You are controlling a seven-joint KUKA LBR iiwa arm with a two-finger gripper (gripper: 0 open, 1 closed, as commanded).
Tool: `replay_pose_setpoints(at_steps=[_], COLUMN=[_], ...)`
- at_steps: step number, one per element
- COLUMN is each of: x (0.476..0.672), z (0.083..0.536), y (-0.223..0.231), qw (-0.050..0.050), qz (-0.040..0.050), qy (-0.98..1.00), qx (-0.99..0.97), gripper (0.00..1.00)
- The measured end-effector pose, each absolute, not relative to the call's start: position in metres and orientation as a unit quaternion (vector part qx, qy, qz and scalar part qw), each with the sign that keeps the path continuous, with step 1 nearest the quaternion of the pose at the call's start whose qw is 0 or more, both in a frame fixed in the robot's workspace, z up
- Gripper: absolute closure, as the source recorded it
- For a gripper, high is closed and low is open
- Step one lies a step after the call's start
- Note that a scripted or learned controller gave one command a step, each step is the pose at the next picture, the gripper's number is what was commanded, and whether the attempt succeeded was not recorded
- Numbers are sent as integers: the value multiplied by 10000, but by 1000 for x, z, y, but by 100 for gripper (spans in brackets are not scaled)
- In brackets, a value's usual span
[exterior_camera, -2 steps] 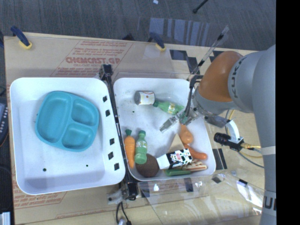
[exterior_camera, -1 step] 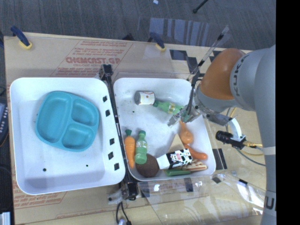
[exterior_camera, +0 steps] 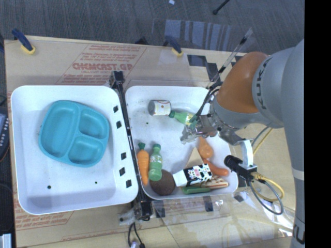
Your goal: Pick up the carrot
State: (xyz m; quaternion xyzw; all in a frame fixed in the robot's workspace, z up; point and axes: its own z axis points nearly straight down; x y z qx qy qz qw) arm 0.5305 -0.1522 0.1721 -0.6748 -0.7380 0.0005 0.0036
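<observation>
Camera view: carrot [exterior_camera: 143, 162] touching green bottle [exterior_camera: 155, 163], brown ball [exterior_camera: 164, 183] nr.

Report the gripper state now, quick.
Gripper: cannot be told whether open or closed; it sits low in the right bin, apart from the carrot at the bin's left wall.

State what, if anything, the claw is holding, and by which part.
Nothing: the claw hovers over bare bin floor, apart from the long orange carrot by the bin's left wall.
</observation>
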Motion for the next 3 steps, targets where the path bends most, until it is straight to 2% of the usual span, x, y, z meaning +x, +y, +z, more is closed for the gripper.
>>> replay_pose_setpoints(at_steps=[1,2,3], x=[643,643,568], z=[185,184,155], y=[-210,-210,-210], qw=[-11,-7,32], qz=[18,16,26], qy=[-8971,-8971,-8823], qx=[-4418,-4418,-4707], gripper=[100,0,0])
